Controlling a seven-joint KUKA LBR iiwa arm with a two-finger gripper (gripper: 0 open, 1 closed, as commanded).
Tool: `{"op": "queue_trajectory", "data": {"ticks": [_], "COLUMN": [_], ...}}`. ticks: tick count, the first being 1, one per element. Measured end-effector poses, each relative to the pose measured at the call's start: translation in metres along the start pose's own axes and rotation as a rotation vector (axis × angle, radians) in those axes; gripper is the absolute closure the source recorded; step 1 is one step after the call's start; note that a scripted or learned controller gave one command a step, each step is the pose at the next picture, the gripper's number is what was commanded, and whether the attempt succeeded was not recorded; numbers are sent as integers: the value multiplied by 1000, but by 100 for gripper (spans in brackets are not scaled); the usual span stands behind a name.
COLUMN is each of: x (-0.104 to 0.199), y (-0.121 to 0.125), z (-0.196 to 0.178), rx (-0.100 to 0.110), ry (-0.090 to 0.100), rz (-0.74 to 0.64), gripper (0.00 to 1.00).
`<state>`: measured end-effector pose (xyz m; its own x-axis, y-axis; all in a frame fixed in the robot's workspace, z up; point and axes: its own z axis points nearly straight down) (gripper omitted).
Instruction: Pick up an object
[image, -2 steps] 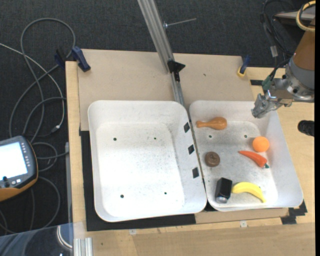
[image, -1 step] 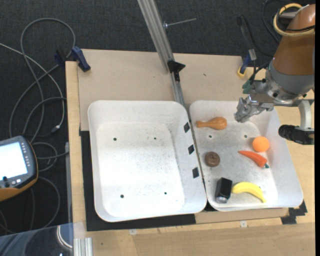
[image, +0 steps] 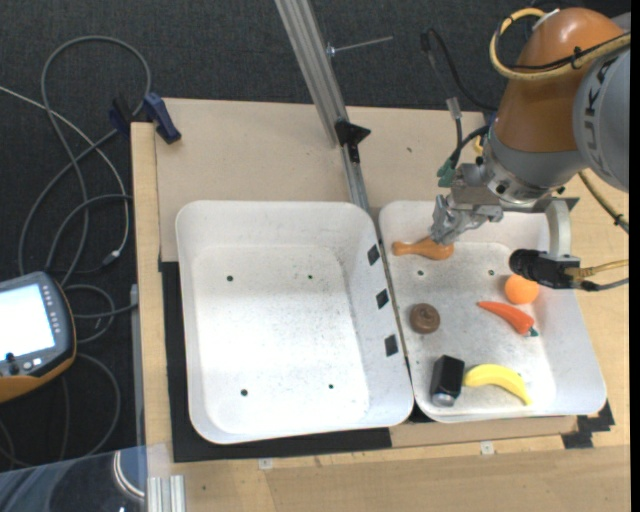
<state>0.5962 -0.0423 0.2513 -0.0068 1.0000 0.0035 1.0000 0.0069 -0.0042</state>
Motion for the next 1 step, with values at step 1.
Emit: {"op": "queue_trajectory", "data": {"ticks": [1], "x": [44], "y": [-6], "z": [3], "rx": [0], "ry": [-1], "rz": [1], "gripper": [100]}}
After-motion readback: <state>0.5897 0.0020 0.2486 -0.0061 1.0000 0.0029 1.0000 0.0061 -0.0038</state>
